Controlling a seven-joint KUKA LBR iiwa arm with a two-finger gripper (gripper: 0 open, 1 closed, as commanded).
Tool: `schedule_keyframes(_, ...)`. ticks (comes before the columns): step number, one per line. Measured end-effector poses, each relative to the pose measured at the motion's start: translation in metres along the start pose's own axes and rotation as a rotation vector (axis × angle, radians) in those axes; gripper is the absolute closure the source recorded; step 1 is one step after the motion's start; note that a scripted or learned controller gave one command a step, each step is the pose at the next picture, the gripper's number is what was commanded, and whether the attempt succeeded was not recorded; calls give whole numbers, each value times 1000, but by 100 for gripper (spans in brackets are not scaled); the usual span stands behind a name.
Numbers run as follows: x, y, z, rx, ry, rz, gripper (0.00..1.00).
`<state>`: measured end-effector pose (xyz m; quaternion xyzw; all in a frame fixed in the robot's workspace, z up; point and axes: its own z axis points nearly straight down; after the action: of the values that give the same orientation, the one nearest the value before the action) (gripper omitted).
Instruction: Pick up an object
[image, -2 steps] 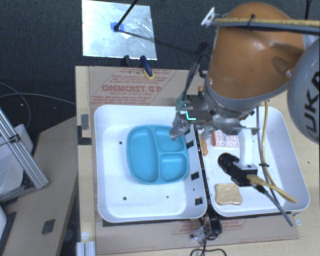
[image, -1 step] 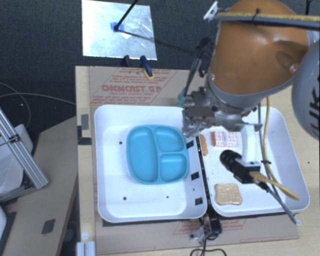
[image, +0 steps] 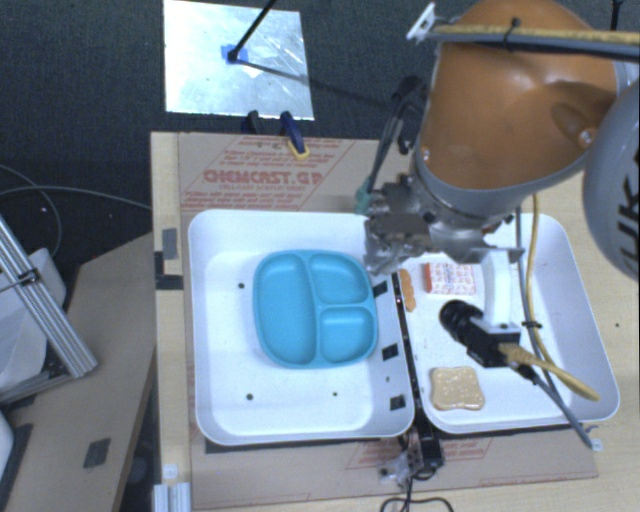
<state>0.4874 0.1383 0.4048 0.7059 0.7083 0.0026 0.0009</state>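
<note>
1. Far left, the left bin (image: 215, 330) sits on a brown printed cardboard sheet (image: 260, 175) that covers the surface.
2. Inside that bin lies a blue divided plate (image: 312, 306). It is flat, has three compartments, and sits toward the bin's right half.
3. Moving over, the gripper (image: 385, 252) is low at the plate's upper right corner, right by the wall where the two bins meet. I can't tell whether it is wide or narrow, and nothing is visibly held in it.
4. Just right of that wall, a thin orange stick (image: 407, 290) lies lengthwise along the right bin's left edge.
5. Next to it is a small red-and-white patterned piece (image: 447, 277), partly tucked under the arm (image: 510, 100).
6. Lower down, a toast slice (image: 456, 388) lies flat near the front of the right bin (image: 575, 310), well apart from the gripper.
</note>
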Motion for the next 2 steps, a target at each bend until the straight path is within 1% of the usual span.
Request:
schedule_keyframes(1, 0, 1, -11, -3, 1, -3, 100)
schedule_keyframes(2, 13, -1, 7, 5, -2, -2, 100)
